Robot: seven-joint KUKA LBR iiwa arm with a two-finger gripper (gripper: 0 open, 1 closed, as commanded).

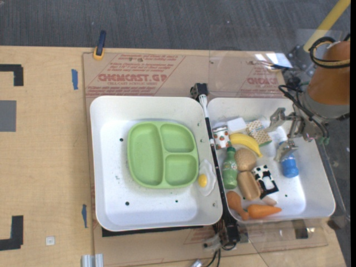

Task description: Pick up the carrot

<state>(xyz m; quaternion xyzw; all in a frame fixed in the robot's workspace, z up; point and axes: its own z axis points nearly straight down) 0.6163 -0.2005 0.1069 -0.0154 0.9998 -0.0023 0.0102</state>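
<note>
The carrot (pixel 265 210) is orange and lies flat near the front edge of the right bin (pixel 311 196), its tip pointing right. My gripper (pixel 282 132) hovers over the back right part of that bin, well behind the carrot. Its metal fingers (pixel 276 116) are spread open, and nothing sits between them. The arm's orange band (pixel 332 77) shows above the wrist at the right.
Crowding the right bin are a banana (pixel 246 143), a green bottle (pixel 229 167), a potato (pixel 245 159), a bread roll (pixel 248 185), a black-and-white toy (pixel 265 179), a blue can (pixel 289 166) and a small jar (pixel 221 136). The left bin (pixel 108 149) holds a green divided plate (pixel 163 154) and a fried egg (pixel 203 179).
</note>
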